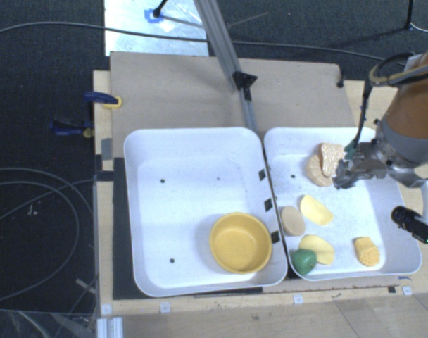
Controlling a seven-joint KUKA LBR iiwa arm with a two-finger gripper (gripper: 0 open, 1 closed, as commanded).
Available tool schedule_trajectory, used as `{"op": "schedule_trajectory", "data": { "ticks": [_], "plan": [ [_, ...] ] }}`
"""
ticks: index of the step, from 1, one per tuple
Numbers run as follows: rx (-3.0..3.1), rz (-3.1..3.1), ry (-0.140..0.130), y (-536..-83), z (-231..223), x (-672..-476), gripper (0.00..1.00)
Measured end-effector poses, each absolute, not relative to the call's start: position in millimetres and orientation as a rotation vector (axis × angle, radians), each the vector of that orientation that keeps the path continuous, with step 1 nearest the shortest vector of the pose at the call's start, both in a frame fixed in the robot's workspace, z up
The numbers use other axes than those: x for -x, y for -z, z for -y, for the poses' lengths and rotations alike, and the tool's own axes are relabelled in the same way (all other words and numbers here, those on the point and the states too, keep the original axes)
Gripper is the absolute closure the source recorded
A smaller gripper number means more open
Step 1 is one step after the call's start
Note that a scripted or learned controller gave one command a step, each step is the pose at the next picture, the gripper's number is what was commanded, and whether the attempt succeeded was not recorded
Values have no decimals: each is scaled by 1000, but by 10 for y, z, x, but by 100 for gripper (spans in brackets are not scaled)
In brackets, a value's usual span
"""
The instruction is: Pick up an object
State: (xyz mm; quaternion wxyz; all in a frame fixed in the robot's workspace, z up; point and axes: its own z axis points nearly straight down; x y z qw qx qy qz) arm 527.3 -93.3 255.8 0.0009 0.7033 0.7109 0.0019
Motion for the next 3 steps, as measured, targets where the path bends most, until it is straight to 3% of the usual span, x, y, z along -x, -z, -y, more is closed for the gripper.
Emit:
{"op": "schedule_trajectory", "data": {
  "ticks": [1, 3],
  "plan": [
    [-2207, -2235, -6, -2579, 343, -5478, 100],
    [-2209, -2233, -6, -2496, -678, -5704, 100]
  ]
}}
